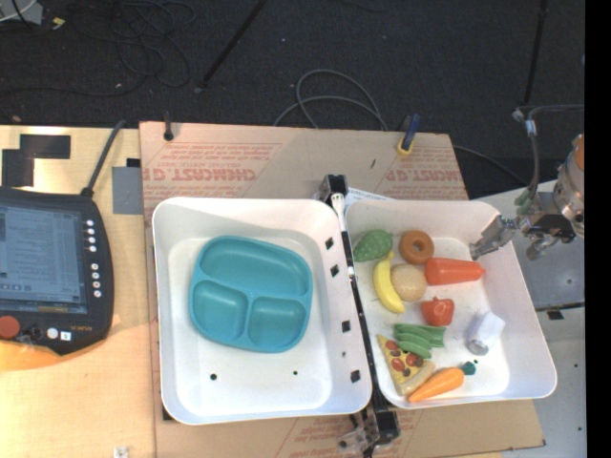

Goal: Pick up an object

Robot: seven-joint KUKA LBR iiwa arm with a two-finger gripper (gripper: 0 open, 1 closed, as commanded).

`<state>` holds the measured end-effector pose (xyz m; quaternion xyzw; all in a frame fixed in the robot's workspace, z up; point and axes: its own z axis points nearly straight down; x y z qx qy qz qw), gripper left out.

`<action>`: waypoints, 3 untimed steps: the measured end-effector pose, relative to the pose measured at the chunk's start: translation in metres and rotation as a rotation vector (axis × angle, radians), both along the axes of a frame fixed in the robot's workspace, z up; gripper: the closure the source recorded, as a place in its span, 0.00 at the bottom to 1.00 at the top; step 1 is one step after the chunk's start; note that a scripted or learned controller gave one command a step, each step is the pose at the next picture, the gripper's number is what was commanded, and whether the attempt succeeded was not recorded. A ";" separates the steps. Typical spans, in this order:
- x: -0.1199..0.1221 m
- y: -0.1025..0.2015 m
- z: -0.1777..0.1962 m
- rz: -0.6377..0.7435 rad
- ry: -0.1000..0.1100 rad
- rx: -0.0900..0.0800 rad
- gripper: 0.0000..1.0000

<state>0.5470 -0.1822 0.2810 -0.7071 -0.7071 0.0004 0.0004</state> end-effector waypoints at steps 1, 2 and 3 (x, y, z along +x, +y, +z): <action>0.000 -0.001 0.010 0.001 0.001 0.001 1.00; 0.000 -0.002 0.019 0.001 0.003 0.001 1.00; -0.014 0.073 -0.047 0.005 0.008 0.005 1.00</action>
